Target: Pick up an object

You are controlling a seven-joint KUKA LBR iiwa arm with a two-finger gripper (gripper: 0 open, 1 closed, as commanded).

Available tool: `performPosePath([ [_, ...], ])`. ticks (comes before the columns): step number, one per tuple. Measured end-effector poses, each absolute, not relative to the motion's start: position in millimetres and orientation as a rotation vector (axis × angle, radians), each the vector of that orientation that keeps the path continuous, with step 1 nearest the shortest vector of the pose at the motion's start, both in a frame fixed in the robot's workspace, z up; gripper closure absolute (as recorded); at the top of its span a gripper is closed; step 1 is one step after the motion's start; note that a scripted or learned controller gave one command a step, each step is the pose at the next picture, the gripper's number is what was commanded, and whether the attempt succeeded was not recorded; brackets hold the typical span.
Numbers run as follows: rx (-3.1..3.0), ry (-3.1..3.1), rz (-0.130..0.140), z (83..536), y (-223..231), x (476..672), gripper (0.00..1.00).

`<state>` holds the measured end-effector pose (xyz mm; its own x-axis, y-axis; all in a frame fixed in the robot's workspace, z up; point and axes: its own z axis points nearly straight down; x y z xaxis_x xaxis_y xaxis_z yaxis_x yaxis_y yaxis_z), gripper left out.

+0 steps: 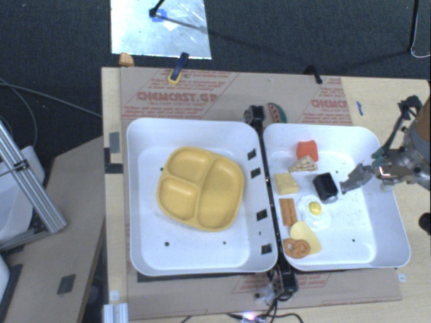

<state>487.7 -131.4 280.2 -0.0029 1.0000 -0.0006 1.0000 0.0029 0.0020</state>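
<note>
I see the tool (351, 180) over the right bin (387, 200), its tip just right of a black block (325, 186) — touching or nearly so, I cannot tell which, nor how wide it stands. Toy food lies left of the block — red piece (307, 149), cheese square (287, 183), fried egg (314, 210), pretzel (295, 248). A yellow tray (201, 188) fills the left bin (145, 200).

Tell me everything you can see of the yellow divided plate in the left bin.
The yellow plate is a rounded square of what looks like matte plastic, split by raised ridges into three compartments, one large and two smaller. It lies flat, right side up and turned at an angle, near the middle of the left bin. Only the bin floor touches it.
</note>
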Motion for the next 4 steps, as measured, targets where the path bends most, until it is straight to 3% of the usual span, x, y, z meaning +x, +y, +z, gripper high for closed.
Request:
performPosePath([
  [1,2.218,2.225,0.001,78,-123,529.3,0.00],
  [2,2.202,2.233,0.016,191,-29,531.6,0.00],
  [3,2.200,2.229,0.025,344,31,504.9,0.00],
  [4,2.207,2.229,0.009,346,27,505.5,1.00],
])
